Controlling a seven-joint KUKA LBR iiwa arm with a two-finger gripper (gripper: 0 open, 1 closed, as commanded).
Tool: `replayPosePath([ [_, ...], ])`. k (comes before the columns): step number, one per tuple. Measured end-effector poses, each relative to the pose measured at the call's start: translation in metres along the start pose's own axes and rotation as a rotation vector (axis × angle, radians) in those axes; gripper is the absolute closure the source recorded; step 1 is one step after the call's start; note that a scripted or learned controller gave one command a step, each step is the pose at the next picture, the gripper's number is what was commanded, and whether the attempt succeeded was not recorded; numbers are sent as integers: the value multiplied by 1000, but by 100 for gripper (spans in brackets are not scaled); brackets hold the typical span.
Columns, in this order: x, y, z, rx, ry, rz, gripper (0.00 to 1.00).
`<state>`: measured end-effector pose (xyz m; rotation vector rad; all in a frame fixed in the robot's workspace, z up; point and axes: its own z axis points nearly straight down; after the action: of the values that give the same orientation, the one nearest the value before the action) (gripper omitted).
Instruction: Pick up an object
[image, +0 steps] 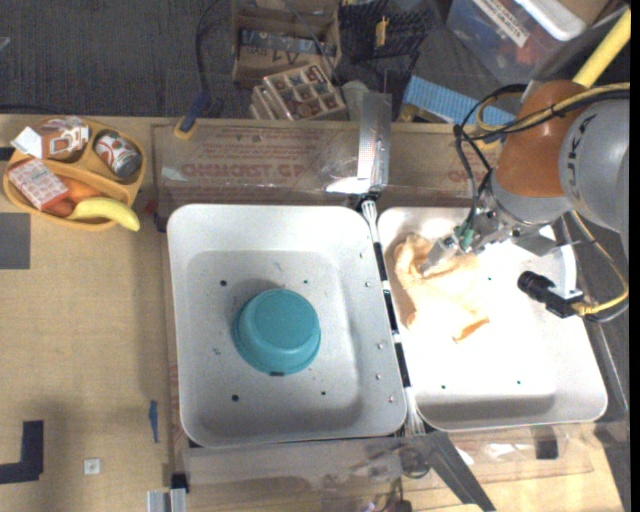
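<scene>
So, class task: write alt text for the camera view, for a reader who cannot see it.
A grey robot arm reaches into the right white bin, its gripper low at a crumpled tan cloth near the bin's left wall. The left white bin holds an upturned teal bowl.

The grey arm (590, 160) reaches in from the right, its orange band (535, 140) above the wrist. The tool (445, 258) points down and leftward, hanging low.

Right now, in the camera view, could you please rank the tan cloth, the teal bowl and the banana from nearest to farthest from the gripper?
1. Tan cloth: right bin, at the gripper.
2. Teal bowl: left bin, upside down.
3. Banana: yellow tray, far left corner of the bench.
</scene>
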<state>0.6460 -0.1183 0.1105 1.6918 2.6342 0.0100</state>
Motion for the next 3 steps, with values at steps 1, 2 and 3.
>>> replayPosePath([
  [1, 8, -60, 19, 3, 2, -4, 0],
  [2, 6, -61, 9, 0, 2, 2, 100],
  [3, 6, -61, 9, 0, 2, 2, 0],
])
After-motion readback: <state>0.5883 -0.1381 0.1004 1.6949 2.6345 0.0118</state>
